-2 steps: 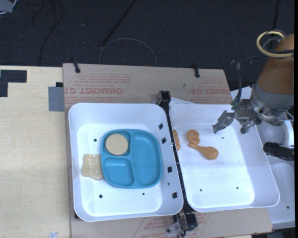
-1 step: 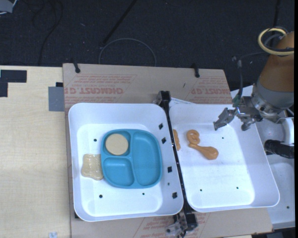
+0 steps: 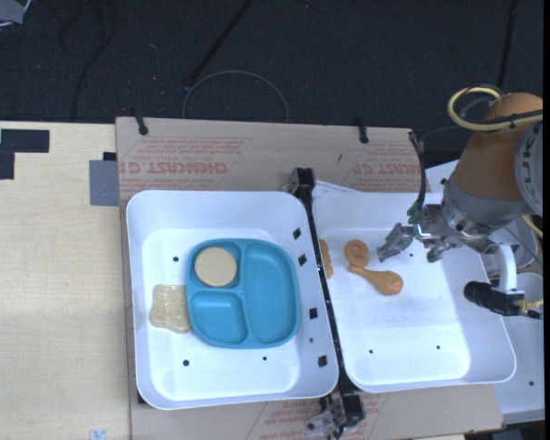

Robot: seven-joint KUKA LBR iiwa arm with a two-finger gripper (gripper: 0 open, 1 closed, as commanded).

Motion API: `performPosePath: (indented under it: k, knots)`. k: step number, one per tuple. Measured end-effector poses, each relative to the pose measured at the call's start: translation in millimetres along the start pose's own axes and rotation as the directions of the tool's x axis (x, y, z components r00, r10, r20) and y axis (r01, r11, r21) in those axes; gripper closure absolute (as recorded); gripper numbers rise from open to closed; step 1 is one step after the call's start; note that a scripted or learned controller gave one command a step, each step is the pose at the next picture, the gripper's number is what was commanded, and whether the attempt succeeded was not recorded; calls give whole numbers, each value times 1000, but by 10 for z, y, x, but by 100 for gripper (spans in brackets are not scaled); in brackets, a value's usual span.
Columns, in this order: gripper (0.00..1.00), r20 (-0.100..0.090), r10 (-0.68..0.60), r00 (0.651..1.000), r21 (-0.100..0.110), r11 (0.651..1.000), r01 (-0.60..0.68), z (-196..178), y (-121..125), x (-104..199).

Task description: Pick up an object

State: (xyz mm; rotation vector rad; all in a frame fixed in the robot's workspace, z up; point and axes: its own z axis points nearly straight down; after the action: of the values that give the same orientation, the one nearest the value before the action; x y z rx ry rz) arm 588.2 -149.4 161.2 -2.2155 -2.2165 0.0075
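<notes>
Hovering jaws (image 3: 412, 243), beside orange spoon (image 3: 372, 268)

2 white bins (image 3: 156, 246), 1 blue tray (image 3: 257, 310), 1 round cracker (image 3: 214, 266), 2 orange toys (image 3: 374, 271).

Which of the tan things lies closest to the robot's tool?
The tan spoon-shaped piece in the right bin, just left of the tool; the others lie farther left.

Two bins are sitting side by side before me. In the left bin (image 3: 156, 218) a divided tray (image 3: 257, 301) is lying, a round cookie (image 3: 214, 266) in its far-left compartment, a flat piece (image 3: 170, 308) touching its left edge. In the right bin (image 3: 422, 356) a spoon-shaped toy (image 3: 371, 269) is lying near the divider.
</notes>
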Motion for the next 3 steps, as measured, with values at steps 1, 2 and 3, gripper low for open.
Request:
performPosePath:
  k: [1,2,3]
  knots:
    - [0,0,-1,1000,-2,1000,1,519,75,63]
    - [0,1,1,1000,-19,1000,0,683,121,75]
    - [100,2,1,1000,-16,1000,-1,588,111,68]
